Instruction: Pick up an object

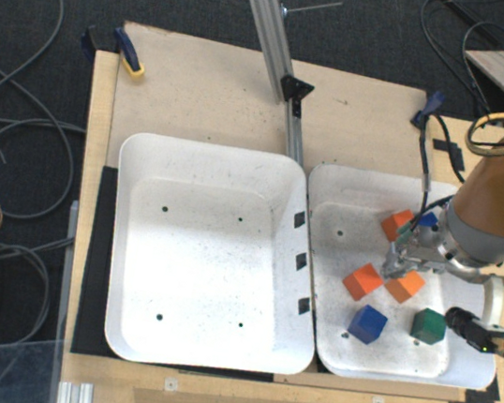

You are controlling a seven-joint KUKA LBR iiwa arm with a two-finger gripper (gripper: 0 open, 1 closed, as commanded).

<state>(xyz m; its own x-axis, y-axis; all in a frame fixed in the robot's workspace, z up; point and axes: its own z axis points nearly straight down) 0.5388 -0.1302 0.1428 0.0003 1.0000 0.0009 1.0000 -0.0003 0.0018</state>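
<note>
The right bin (pixel 329 346) holds several blocks. An orange block (pixel 363 281) lies near its middle, a second orange block (pixel 405 286) sits just right of it, and a third orange one (pixel 395 223) lies farther back. A blue block (pixel 367 324) and a green block (pixel 429 325) rest near the front. My gripper (pixel 400 264) hangs low over the bin, its tip right above the second orange block and between the orange pieces. The arm's grey and orange wrist (pixel 498 202) covers the bin's right part.
The left bin (pixel 123 299) sits beside the right one, with black clips along their shared wall (pixel 302 261). A metal pole (pixel 271 23) slants across the bench at the back. Cables run along the right side of the bench.
</note>
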